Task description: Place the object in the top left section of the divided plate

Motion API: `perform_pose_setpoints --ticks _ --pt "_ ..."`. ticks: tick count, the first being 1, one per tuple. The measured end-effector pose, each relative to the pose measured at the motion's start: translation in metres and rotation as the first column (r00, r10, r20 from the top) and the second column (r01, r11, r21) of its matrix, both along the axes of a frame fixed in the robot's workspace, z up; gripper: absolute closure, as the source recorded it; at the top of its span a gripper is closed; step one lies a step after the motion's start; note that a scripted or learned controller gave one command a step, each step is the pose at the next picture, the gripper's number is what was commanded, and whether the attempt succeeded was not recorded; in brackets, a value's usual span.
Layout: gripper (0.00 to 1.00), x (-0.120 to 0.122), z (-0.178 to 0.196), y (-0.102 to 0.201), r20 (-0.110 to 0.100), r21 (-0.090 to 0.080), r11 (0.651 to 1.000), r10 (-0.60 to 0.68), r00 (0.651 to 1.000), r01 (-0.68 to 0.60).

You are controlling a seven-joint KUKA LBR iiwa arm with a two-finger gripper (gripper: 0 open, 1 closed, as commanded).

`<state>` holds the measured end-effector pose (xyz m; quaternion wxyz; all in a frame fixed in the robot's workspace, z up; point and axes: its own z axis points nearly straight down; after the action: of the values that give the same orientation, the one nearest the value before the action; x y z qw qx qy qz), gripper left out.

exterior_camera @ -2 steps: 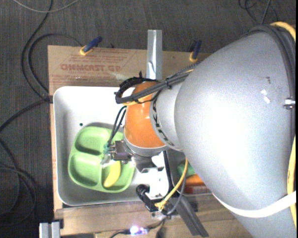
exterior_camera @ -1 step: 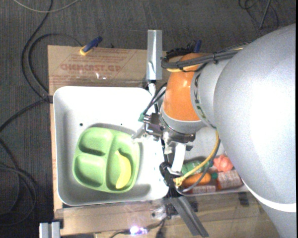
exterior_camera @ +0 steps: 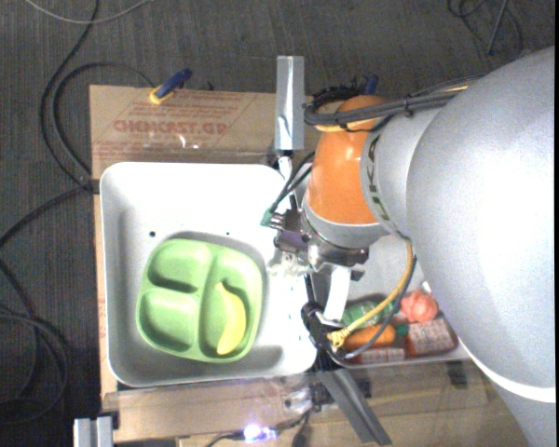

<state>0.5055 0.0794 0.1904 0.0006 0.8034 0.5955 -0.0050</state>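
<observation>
A green divided plate (exterior_camera: 179,266) lies in the left white bin (exterior_camera: 130,203). A yellow banana-shaped piece (exterior_camera: 231,320) rests in the plate's long right section. The two sections on the plate's left hold nothing. My gripper (exterior_camera: 289,257) hangs under the orange wrist band, over the wall between the two bins and just right of the plate's upper right corner. The wrist hides its tip, and I see nothing held in it.
The arm covers most of the right bin (exterior_camera: 391,357). At that bin's near edge lie an orange carrot (exterior_camera: 373,335), a pink-red fruit (exterior_camera: 415,305), a green piece (exterior_camera: 354,314) and a red-and-white packet (exterior_camera: 434,339). A cardboard sheet (exterior_camera: 168,124) lies behind the left bin.
</observation>
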Motion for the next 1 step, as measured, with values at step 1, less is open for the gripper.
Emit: perform_pose_setpoints --ticks 1 --pt "1.0 -0.0193 -0.0275 0.085 0.0 0.003 0.994 -0.111 0.994 0.111"
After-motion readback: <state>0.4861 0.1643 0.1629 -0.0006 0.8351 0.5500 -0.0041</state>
